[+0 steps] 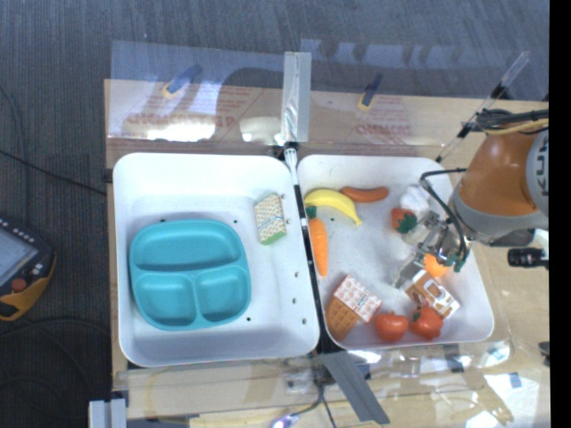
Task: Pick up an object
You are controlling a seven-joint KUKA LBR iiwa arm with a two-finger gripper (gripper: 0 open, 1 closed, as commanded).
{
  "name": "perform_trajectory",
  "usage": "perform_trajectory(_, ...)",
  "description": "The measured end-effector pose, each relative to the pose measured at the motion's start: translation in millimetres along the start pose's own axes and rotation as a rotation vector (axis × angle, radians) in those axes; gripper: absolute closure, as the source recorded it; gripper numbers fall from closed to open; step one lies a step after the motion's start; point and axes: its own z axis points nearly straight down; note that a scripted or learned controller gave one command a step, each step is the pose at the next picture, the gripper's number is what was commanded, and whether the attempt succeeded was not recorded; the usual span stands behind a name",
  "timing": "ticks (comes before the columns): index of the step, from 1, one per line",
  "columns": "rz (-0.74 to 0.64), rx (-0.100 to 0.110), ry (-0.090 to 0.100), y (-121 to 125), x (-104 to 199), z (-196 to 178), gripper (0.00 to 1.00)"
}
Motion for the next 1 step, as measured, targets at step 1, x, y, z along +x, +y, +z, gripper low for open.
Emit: perform_trajectory(1, 0.008, 0.003, -0.004, -4.0, 27.7, -1.0, 0.0)
